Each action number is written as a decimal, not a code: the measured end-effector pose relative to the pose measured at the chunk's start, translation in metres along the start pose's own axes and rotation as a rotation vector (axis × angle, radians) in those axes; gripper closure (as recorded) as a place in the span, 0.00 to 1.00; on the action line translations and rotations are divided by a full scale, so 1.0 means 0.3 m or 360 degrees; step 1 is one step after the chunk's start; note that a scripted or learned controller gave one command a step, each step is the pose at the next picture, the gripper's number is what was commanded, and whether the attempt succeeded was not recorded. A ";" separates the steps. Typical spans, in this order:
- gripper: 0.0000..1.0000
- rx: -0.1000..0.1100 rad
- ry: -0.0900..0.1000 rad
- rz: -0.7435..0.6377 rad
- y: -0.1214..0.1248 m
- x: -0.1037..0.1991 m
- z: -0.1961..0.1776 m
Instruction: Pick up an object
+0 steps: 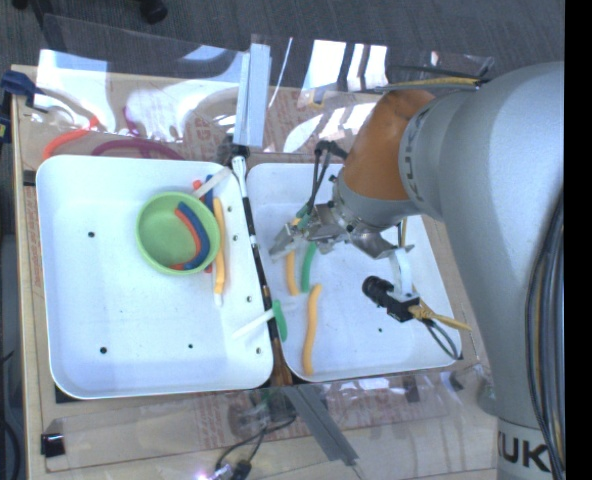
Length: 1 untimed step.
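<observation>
Low in the frame's centre, a long thin orange strip (310, 330) lies lengthwise on the floor of the right shallow white bin (361, 360). A shorter orange piece (292, 272) and a green sliver (307, 265) lie just above it. There the metal two-finger gripper (294, 232) hangs; how far it is parted cannot be told. Farther left, the left white bin (106, 308) holds a round green bowl (173, 230)

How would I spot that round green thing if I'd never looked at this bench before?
Start at the left white bin, the one farther from the grey arm. Near its upper right part, close to the divider between the bins, sits a green bowl. It is the one round thing there, with red, blue and yellow curved pieces tucked along its right side, while the orange and green pieces nearby are thin sticks.
</observation>
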<state>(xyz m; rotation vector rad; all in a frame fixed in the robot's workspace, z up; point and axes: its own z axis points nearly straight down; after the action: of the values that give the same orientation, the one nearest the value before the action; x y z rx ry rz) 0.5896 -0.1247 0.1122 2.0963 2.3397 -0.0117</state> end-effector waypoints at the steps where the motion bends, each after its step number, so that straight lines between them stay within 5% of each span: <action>1: 0.00 -0.0001 0.0009 -0.0027 -0.130 0.002 0.071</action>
<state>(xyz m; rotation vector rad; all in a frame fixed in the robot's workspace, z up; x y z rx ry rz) 0.5505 -0.1285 0.0912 2.0786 2.3602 -0.0051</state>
